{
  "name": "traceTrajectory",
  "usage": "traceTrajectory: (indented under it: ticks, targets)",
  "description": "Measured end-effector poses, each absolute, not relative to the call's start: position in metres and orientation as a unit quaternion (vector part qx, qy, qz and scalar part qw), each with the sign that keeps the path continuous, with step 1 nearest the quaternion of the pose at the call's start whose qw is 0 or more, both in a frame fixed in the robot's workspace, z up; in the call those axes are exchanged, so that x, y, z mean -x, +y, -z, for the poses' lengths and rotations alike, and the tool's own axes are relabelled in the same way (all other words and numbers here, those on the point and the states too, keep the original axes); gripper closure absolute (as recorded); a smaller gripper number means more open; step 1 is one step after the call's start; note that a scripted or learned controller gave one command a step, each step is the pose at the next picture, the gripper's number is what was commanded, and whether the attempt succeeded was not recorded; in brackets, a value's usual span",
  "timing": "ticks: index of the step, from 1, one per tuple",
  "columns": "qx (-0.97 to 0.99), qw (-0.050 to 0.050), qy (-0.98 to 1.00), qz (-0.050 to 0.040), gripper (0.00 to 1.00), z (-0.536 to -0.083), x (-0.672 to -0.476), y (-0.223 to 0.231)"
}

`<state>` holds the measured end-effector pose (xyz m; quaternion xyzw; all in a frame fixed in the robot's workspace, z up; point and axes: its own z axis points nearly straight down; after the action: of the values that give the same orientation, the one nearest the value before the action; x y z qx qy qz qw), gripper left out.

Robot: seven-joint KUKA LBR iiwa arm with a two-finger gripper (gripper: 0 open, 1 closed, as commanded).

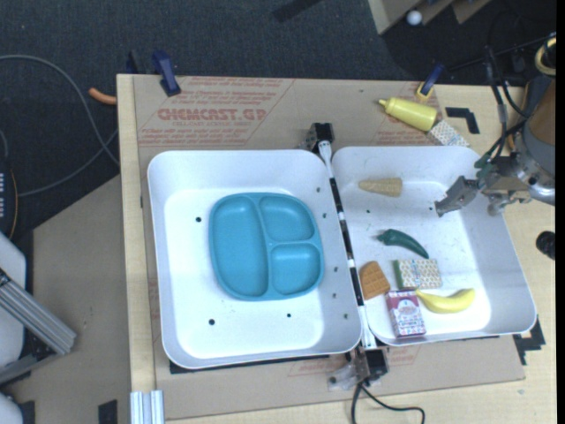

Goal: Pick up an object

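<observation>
Blue tray (265, 256), yellow banana (448, 300), green pepper (403, 240), white bins (177, 321).

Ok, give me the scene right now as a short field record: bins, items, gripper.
left bin: holds blue divided plate
right bin: tan wedge, green pepper, cracker, small box, red carton, banana
outside bins: yellow bottle on board
gripper: over right bin's upper right, nothing seen between its fingers
</observation>
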<state>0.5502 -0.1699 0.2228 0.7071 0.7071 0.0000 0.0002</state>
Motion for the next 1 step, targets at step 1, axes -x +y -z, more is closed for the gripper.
traceTrajectory:
  ticks: [1]
  targets:
    - [-0.707,0.0,0.708,-0.0002,0.0,-0.0849,-0.5555,-0.1155]
